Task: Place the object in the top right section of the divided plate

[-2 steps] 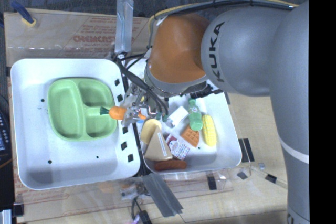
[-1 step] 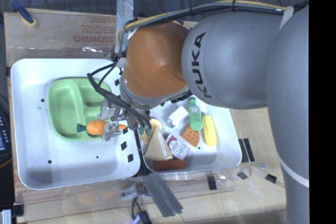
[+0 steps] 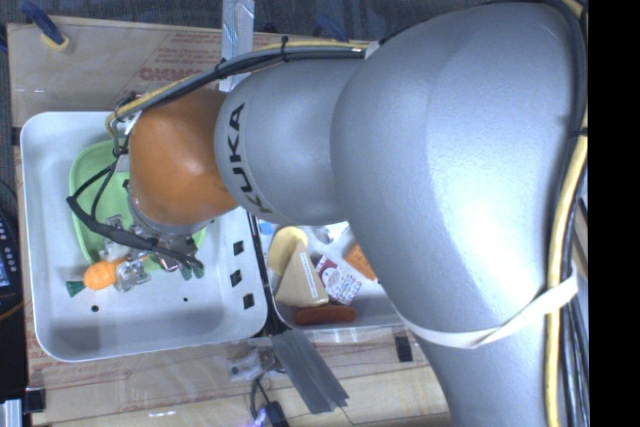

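Arm: my grey arm [image 3: 430, 165] reaches in from the right and covers much of both bins; its orange band [image 3: 175, 165] sits over the left bin.
Gripper: my gripper [image 3: 135, 265] is low in the left bin [image 3: 60, 335], just under the orange band. From this angle I cannot tell whether it is spread, pressed together or pinching anything.
Object: the small orange carrot-like toy [image 3: 97, 277] with a green end lies at the gripper tip, touching it or just beside it; I cannot tell which, so I do not count it as held.
Plate: the green divided plate [image 3: 88, 177] lies in the same bin, mostly hidden under my wrist. Its dividers are not visible, so the top right section cannot be picked out yet.
Other bin: the right bin [image 3: 385, 323] holds a yellow wedge [image 3: 290, 260], a red sausage-like piece [image 3: 322, 314] and a few packets.
Step in hand: by my judgement, securing the toy beside the plate.
How to do it well: I should centre on the toy's body, not its green end, and close gently. I should lift straight, confirm the toy comes along, then travel only when the plate's sections are exposed.
Risk: the toy may roll away.
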Available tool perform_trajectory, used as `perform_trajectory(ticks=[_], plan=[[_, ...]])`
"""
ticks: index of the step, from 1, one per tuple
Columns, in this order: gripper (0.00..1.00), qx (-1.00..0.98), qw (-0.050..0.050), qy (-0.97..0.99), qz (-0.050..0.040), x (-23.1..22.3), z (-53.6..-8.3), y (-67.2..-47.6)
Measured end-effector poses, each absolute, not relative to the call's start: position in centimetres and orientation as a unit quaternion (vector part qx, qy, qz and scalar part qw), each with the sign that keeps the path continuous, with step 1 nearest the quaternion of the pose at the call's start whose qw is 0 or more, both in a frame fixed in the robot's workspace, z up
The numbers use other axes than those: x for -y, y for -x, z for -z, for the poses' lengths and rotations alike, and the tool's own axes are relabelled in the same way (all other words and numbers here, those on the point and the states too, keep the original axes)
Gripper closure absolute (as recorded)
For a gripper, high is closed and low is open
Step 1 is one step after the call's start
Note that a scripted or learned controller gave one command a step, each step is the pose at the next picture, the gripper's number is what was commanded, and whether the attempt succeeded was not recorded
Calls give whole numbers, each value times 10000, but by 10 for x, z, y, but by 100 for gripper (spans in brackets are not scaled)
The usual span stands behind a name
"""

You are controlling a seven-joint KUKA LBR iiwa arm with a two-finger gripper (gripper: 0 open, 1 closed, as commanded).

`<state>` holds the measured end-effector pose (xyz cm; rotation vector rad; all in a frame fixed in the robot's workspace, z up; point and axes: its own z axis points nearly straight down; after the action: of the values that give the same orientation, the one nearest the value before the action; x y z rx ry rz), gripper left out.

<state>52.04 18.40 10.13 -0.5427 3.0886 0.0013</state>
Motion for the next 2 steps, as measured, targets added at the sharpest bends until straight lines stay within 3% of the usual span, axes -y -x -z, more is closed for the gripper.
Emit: perform_trajectory(ticks=[1,2], plan=[[100,-9796,86,2005,25,-214,-99,-491],[100,-9399,117,3411,4,-219,-100,-491]])
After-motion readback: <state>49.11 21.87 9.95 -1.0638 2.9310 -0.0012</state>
